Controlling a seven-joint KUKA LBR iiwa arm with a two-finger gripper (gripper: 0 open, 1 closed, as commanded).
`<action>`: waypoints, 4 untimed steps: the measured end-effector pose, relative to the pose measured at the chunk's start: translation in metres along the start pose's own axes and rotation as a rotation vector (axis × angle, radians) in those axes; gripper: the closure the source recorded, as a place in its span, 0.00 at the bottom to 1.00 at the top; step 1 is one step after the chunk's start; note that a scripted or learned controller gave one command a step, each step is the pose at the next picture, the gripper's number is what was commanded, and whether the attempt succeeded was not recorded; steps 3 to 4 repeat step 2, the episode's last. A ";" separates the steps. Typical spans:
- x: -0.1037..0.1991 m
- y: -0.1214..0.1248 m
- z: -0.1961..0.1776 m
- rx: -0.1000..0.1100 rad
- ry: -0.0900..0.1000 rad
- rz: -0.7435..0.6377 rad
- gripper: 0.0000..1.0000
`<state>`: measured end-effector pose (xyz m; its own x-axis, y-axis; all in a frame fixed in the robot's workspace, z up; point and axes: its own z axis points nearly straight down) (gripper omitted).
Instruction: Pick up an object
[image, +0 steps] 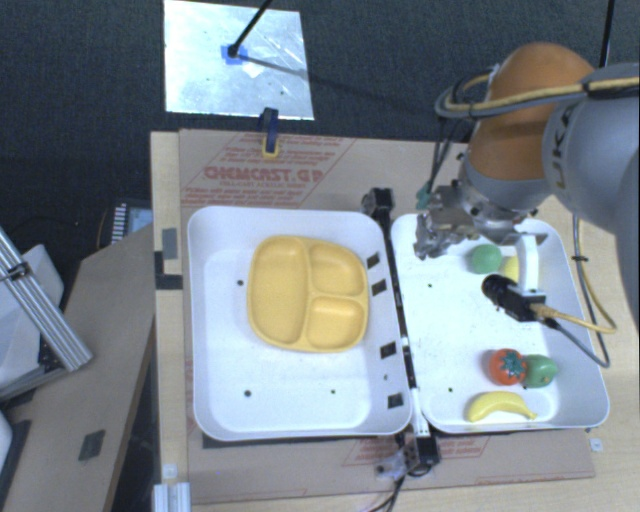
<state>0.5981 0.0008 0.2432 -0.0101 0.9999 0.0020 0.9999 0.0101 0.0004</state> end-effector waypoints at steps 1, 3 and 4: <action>0.049 -0.003 -0.005 -0.001 0.000 0.000 1.00; 0.098 0.002 0.003 -0.001 0.000 0.000 1.00; 0.098 0.002 0.003 -0.001 0.000 0.000 1.00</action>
